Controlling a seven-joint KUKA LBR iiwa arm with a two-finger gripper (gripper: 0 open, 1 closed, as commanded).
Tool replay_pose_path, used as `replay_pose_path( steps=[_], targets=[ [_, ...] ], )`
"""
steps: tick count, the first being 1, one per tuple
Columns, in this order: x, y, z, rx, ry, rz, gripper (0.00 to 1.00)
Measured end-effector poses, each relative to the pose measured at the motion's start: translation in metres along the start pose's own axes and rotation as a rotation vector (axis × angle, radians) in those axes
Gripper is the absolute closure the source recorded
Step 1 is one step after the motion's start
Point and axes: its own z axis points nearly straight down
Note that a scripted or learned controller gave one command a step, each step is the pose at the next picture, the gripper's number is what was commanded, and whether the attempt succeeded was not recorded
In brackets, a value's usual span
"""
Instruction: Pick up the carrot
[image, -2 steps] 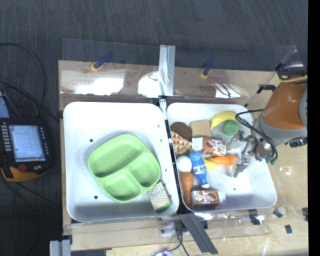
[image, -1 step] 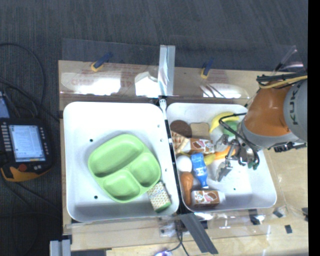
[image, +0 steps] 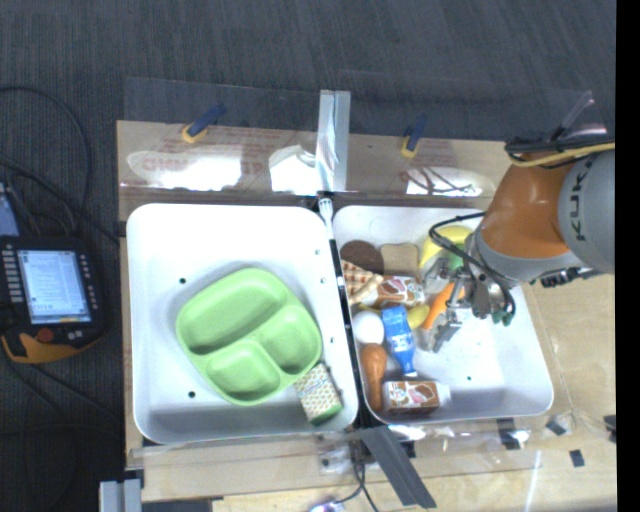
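Bench (image: 150, 150) bears two white bins (image: 160, 300) (side by side)

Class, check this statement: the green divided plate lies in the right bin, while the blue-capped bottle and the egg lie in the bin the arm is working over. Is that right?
Not quite. The camera view shows the green divided plate in the left bin, not the right one. The rest holds: the blue-capped bottle and the egg lie in the right bin, where the claw is working.

The divided plate (image: 250, 335) lies in the left bin (image: 160, 240). A small carton (image: 319, 394) sits at the plate's lower right. The bottle (image: 399, 342) lies right of the plate, in the right bin (image: 500, 385).
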Motion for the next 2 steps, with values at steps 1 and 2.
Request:
replay_pose_path(
  steps=[1, 2],
  targets=[
    [-0.003, 0.001, -0.012, 0.003, -0.007, -0.002, 1.0],
    [-0.022, 0.03, -0.154, -0.005, -0.001, -0.176, 1.0]
  ],
)
